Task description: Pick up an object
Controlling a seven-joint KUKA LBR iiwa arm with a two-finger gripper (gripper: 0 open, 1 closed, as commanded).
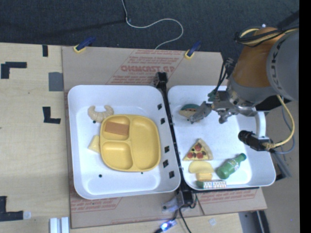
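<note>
The toy taco [188, 111] lies in the upper-left part of the right bin [262, 178], close to the divider between the two bins, its long axis running roughly left to right. It sits just to the left of the gripper [210, 111], and the nearer fingertip looks to be touching or almost touching its right end (the slant of the view makes it hard to say which). The gripper's two dark fingers are spread wide, one toward the taco and the other off to the right, and nothing sits between them. My judgement is that the taco is the likeliest target, and that the gripper would need to shift left so the fingers straddle it across its short axis.

Further down the same bin, well apart from the gripper, are a toy pizza slice [198, 151], a yellow piece [200, 167] and a green bottle [231, 166] lying tilted. The left bin [80, 106] holds a yellow divided plate [131, 142] and a croissant [99, 112].
</note>
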